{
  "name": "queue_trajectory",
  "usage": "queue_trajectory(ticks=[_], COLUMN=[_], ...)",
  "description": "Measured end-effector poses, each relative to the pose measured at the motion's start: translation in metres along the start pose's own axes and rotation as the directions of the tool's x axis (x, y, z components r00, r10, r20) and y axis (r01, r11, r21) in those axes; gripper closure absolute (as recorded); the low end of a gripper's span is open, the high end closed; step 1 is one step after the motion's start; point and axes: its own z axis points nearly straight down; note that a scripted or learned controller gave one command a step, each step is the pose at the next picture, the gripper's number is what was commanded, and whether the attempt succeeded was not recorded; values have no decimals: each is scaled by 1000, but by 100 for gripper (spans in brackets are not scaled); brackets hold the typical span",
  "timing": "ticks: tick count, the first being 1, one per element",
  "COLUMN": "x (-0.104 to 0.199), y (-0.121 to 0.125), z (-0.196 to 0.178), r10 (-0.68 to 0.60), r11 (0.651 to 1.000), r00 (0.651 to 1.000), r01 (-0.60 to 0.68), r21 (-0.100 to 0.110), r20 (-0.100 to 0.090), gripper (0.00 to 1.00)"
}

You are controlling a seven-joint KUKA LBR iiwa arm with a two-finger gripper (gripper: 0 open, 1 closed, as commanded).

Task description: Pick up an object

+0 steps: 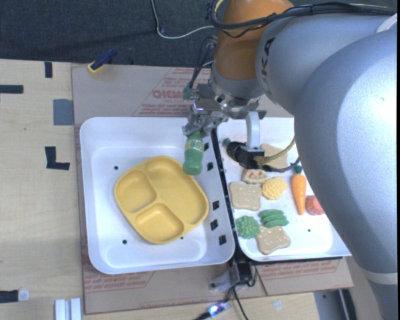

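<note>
My gripper [196, 133] hangs over the right side of the left bin [97, 179], shut on the top of a green bottle-like toy [193, 156]. The toy dangles upright below the fingers, just above the upper right corner of a yellow divided plate [160, 199] lying in that bin. The right bin [320, 242] holds several toy foods: an orange carrot [299, 191], a corn cob [274, 189], tan bread slices [245, 196], green pea pods [273, 217], a green broccoli [247, 227] and a red piece [314, 206].
The divider wall [221, 199] between the two bins runs just right of the hanging toy. The big grey arm covers the right bin's far side. A blue and yellow clamp [102, 60] sits on the cardboard at the back left.
</note>
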Motion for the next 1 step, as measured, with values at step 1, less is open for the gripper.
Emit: queue_trajectory(ticks=[1], x=[0], y=[-6], z=[13], r10=[1], r11=[1000], r00=[1000], r01=[-1], r21=[2], r20=[1], gripper=[100])
